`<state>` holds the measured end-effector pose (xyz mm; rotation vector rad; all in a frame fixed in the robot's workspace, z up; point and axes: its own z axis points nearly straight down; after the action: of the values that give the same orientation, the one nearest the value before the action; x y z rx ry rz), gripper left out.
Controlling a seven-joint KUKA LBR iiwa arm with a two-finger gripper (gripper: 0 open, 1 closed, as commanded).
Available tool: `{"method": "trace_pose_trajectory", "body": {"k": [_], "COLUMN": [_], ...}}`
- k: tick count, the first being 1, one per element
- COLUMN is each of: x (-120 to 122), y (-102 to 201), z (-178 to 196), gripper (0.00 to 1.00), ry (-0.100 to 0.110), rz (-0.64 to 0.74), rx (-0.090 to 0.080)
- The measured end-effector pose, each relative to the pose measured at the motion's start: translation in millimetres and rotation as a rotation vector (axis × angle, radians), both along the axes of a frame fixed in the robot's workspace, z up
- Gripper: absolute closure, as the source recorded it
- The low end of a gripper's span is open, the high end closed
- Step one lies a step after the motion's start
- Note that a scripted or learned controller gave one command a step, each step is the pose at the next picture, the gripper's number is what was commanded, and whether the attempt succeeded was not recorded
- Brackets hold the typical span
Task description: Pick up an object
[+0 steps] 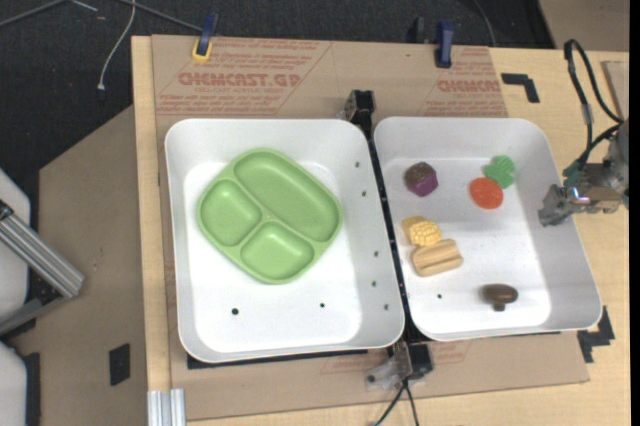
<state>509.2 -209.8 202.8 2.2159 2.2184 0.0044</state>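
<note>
So nothing's been picked yet, it's at the approach stage. Nearest me in the right bin [560, 244] there's a small brown lump [500, 294], then a tan bun-looking piece [437, 258] touching a yellow corn toy [423, 233]. Left bin [190, 304] just holds a green divided plate [268, 214]. Further back the gripper [566, 200] sits at the right bin's outer rim, carrying nothing I can see; open or closed, can't tell from here. Beyond are a red piece [487, 194], a purple one [421, 178] and a green one [501, 169]. I reckon red is closest, so it needs to move in over it and drop down
</note>
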Motion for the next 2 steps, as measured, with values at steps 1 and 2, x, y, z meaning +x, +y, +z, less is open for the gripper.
{"method": "trace_pose_trajectory", "body": {"k": [1,2], "x": [6.6,7.3], "y": [-7.7,-8.0], "z": [60.2,70.8], "gripper": [1.00,1.00], "ry": [-0.002,0.003], "rz": [0.000,0.000], "rx": [-0.001,0.001]}}
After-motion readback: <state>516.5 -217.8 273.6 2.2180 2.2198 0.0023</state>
